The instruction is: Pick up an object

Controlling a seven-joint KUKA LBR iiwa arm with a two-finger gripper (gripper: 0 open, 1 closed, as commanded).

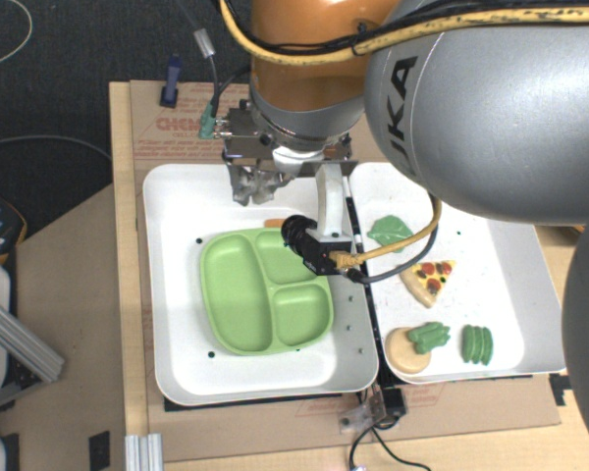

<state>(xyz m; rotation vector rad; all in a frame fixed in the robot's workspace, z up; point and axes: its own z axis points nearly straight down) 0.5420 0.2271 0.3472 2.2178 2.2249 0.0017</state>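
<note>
From my seat, the left bin holds 1 green divided plate with 3 compartments, lying flat and a little skewed, filling most of the bin's floor. Its upper right corner sits just under a black cable fitting that hangs off the arm. A small orange bit peeks out at the plate's top edge, too small for me to name.

Above the plate, toward the back of the left bin, I see the gripper hanging below the orange band of the arm. It is over the bin's rear strip, near the divider between the 2 bins, and I cannot tell from here how it is set, since the wrist hardware hides the tips. Nothing shows between them.

Further right, the right bin holds 4 toy foods: a green leaf near the divider, a pizza slice below it, a round tan biscuit with a green piece on top at the front, and a green pea pod just beside that. The grey arm covers the bin's back right part.
</note>
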